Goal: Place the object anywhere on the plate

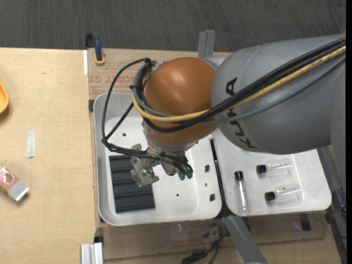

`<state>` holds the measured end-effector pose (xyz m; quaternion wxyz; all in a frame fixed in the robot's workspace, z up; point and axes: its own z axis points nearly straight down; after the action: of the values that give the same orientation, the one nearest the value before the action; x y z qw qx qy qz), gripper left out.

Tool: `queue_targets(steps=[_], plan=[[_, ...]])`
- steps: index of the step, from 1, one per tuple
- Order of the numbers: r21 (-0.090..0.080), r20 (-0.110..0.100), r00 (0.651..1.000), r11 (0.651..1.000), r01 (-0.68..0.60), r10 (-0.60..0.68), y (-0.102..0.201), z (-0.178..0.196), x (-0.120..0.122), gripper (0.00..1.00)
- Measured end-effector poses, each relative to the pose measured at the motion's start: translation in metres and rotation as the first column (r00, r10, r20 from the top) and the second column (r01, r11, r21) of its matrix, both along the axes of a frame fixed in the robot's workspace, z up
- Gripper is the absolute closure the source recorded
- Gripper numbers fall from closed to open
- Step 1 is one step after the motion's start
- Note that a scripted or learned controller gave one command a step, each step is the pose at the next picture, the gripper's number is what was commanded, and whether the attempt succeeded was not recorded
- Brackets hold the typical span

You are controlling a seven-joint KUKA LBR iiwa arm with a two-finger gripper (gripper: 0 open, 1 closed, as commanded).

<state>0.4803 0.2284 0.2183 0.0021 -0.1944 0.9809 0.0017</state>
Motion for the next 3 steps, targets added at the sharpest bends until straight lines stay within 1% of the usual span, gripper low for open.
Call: queue_targets(steps=[1, 2, 3], plan=[[-0.003, -0.003, 1.0, 1.0, -0.015, 0.015, 0.001, -0.006, 0.007, 1.0], [-0.003, 0.0, 0.998, 0.998, -0.069, 0.069, 0.0, 0.045, 0.014, 1.0], [-0.002, 0.0, 0.988, 0.988, -0.158, 0.158, 0.0, 0.111, 0.008, 1.0]])
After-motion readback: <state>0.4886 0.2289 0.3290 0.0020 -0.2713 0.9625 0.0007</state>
